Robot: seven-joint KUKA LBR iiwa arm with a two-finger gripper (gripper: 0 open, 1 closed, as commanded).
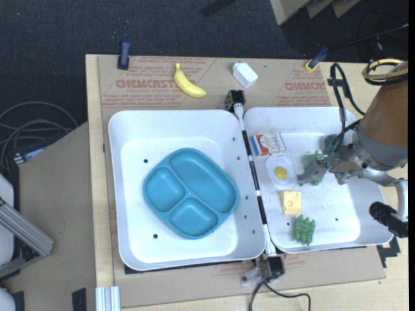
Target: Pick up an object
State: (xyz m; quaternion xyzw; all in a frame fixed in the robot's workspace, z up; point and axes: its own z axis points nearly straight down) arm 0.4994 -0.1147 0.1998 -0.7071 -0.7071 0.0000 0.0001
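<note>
My gripper (312, 173) reaches in from the right and hangs low over the middle of the right bin (343, 229). A green item (317, 156) lies right at its tip, partly covered by it. I cannot tell whether it is held. Close to the left of the gripper sits a white disc with a yellow centre (280, 172). A yellow cheese wedge (291, 203) lies just below that, and a green leafy piece (303, 229) rests near the bin's front wall. A red, white and blue carton (266, 144) lies at the bin's back left.
The left bin (123, 173) holds a blue divided plate (189, 192). Behind the bins, on the cardboard, lie a banana (189, 83) and a white block (245, 74). A black cable (340, 92) loops along the arm's back side.
</note>
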